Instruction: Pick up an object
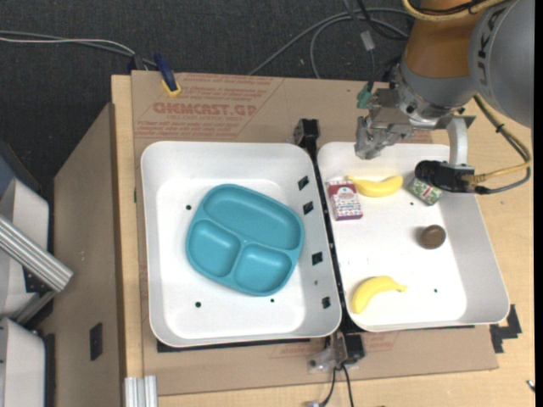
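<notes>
The left bin [161, 227] bears a teal divided plate [244, 238], stiff moulded plastic with three compartments, lying flat near the bin's middle. It would be awkward for a two-finger grasp, since only its thin rim offers a hold.

In the right bin [475, 287] the likelier picks lie. A small red-and-white carton [344, 199] rests by the dividing wall: light, box-shaped, with flat parallel sides that suit a pinch across its short width. Just beside it lies a yellow banana [377, 185], probably a light, smooth toy; the best hold is across the thick middle of its curve, where it will not swivel. A second banana [374, 292] lies near the front edge, well apart from the rest. A small brown round thing [432, 236], likely to roll, sits toward the right, and a green-labelled item [426, 191] lies at the far right, partly covered by a black fitting.

The gripper [374, 143] hangs above the bin's back edge, near the first banana. Its fingers appear close together and hold nothing, though the slant makes the gap hard to judge.
</notes>
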You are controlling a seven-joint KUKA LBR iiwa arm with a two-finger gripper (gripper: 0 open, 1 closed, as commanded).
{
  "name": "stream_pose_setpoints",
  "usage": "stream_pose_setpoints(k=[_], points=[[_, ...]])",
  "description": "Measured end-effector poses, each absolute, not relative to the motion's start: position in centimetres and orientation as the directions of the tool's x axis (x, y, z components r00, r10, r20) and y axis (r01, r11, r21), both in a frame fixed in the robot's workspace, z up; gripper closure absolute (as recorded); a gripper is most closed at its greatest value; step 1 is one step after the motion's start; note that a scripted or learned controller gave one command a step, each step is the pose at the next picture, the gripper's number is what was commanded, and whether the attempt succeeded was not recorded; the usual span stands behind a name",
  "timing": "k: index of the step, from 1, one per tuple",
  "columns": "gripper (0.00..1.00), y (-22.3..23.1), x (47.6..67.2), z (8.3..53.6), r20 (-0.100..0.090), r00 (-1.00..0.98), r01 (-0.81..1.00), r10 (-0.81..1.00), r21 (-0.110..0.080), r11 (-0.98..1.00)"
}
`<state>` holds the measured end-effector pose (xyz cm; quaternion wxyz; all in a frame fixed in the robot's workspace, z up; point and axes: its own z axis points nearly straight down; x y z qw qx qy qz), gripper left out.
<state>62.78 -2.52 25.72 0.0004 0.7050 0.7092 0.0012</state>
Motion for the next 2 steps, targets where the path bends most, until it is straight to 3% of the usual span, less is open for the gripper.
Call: stream_pose_setpoints(k=[2], points=[[1.0,8.2,63.4,24.2,0.002,-0.006,1.0,1.0,0.001,0.006]])
